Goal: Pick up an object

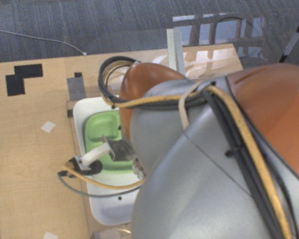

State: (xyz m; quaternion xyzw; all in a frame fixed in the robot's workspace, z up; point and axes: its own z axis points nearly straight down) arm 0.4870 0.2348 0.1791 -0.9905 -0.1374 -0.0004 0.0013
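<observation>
Our grey arm (pixel 214 190) crowds the shallow white bin (pixel 103 205); jaws' state we cannot tell. They might skid off the green plastic dish (pixel 98 130).

A light green, shallow dish-like object (pixel 99 130) with a raised rim lies flat in the white bin (pixel 103 205), toward the bin's twelve o'clock end. Its three o'clock side is hidden; its six o'clock part is partly covered.
</observation>
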